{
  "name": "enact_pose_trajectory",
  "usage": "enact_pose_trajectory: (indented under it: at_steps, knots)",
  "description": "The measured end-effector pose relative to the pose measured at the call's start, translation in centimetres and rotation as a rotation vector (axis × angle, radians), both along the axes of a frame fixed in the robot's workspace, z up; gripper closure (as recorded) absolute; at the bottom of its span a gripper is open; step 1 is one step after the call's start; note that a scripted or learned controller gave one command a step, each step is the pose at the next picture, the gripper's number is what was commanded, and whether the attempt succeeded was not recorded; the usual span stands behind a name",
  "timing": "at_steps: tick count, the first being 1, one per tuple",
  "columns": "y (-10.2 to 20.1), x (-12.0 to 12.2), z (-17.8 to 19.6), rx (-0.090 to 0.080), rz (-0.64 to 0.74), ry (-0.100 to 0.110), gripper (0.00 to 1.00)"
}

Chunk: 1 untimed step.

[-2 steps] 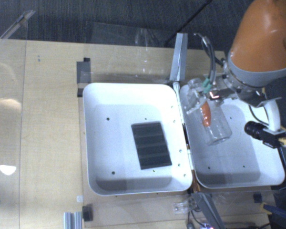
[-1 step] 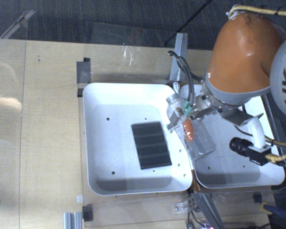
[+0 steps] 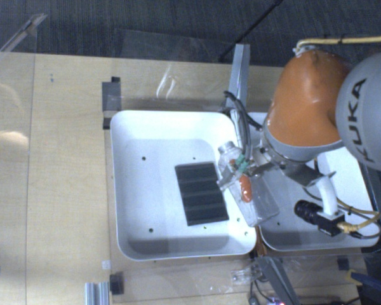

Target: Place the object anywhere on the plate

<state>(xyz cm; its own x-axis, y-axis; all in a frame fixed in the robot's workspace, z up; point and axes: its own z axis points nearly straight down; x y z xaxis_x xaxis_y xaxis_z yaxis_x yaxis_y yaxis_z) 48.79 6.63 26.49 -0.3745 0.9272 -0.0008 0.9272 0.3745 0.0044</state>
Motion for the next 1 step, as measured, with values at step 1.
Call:
enact_pose_trajectory:
  at_steps: [1]
  knots:
    - [-0.01,0.02,0.04,0.0,0.0,-0.001,0.0]
